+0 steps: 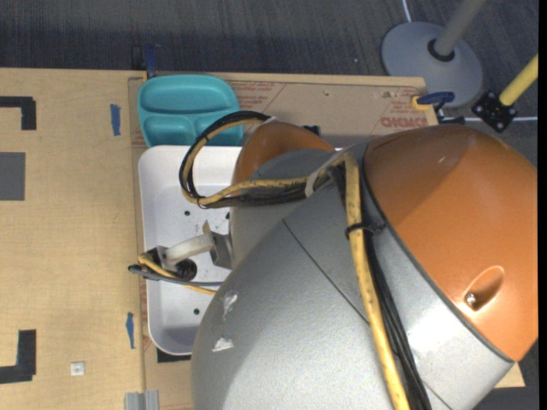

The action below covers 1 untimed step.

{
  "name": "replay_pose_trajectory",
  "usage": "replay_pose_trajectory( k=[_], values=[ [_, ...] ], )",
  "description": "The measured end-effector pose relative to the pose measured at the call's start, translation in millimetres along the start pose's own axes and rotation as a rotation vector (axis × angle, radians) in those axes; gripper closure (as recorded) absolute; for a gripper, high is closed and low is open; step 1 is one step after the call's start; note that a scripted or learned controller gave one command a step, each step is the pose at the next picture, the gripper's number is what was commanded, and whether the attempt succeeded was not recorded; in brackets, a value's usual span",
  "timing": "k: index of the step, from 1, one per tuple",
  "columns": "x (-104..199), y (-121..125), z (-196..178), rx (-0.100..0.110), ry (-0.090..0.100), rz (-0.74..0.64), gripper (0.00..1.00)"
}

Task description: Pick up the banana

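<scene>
End effector sits over 1 white bin; open or closed cannot be told. Teal tray lies beyond it.

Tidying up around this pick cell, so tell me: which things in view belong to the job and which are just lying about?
Job in hand:
- grey and orange arm
- white bin that it reaches over

Lying about:
- teal divided tray
- blue tape strip
- blue clamp
- grey round stand base
- cardboard sheet
</scene>
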State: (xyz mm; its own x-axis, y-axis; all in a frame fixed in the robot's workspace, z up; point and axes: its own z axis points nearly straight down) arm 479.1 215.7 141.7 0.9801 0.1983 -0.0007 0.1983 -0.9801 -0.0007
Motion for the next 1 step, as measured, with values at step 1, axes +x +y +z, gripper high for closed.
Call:
replay_pose_trajectory(
  k=[1],
  values=[
    [-8.2, 70.7, -69.3, 0.000, -0.001, -0.043, 1.00]
  ],
)
